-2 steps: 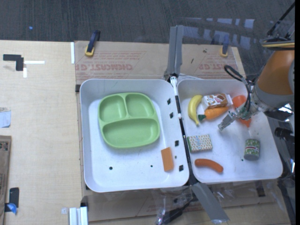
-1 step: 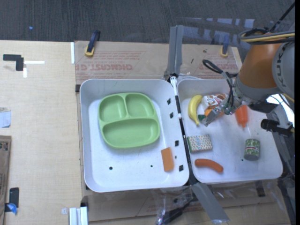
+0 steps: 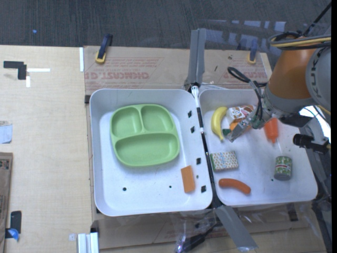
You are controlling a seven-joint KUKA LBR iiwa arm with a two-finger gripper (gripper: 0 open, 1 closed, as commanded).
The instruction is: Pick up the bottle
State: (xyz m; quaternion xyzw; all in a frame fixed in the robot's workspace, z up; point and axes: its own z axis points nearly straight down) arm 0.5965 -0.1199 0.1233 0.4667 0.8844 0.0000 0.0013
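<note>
The bench [image 3: 42,141] is carrying two shallow white bins side by side, the left bin [image 3: 100,157] and the right bin [image 3: 303,191], their inner walls touching down the middle. The grey arm [image 3: 295,78] with its orange band is reaching in over the right bin's far right corner, and its claw [image 3: 239,128] is hanging low over the far part of that bin, just beside a printed snack packet [image 3: 240,112]; whether it is spread or pressed together cannot be told, and nothing is showing between its tips. A green divided plate [image 3: 145,136] is lying flat in the left bin toward its far left corner. A yellow banana [image 3: 217,123] is lying near the right bin's far left corner, just left of the claw. The orange bottle [image 3: 271,130] is lying just right of the claw, near the right bin's far edge, apart from the claw. A patterned sponge block [image 3: 225,161] is resting by the right bin's left wall, a red sausage [image 3: 235,185] is lying near its front edge, a small tin can [image 3: 283,168] is standing upright toward the right edge, and an orange block [image 3: 187,179] is lying near the left bin's front right corner.
</note>
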